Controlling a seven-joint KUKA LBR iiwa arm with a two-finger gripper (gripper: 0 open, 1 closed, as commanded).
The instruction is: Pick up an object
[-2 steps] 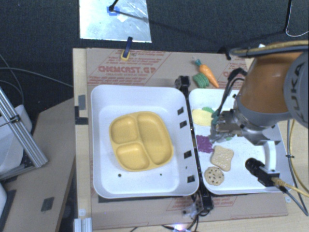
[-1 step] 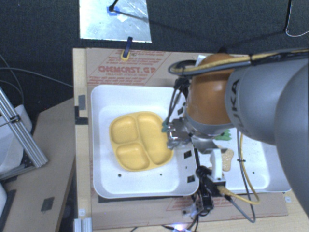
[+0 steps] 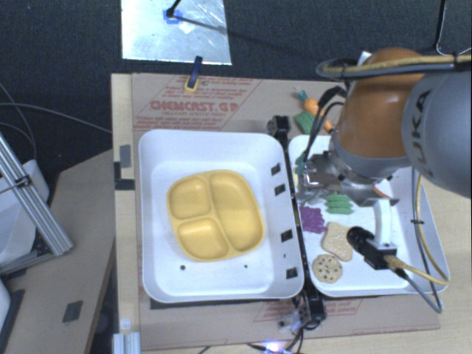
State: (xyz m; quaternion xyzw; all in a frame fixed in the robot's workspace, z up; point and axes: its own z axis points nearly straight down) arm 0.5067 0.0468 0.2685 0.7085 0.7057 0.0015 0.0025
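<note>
The arm reaches down into the right bin (image 3: 354, 282), its orange band and grey wrist covering most of that bin's upper half. My gripper (image 3: 313, 183) is low at the bin's left side, just above a bunch of purple grapes (image 3: 312, 218). A green leafy piece (image 3: 339, 203) lies beside the wrist. Below it lie a tan slice of bread (image 3: 338, 240) and a round chocolate-chip cookie (image 3: 327, 268). A carrot (image 3: 311, 104) and a green piece (image 3: 304, 120) show at the bin's far edge.
The left bin (image 3: 158, 153) holds a yellow three-part plate (image 3: 215, 214). A black clamp strip (image 3: 289, 198) runs between the bins. A black cable fitting (image 3: 369, 247) hangs over the right bin's lower half. Cardboard lies under both bins.
</note>
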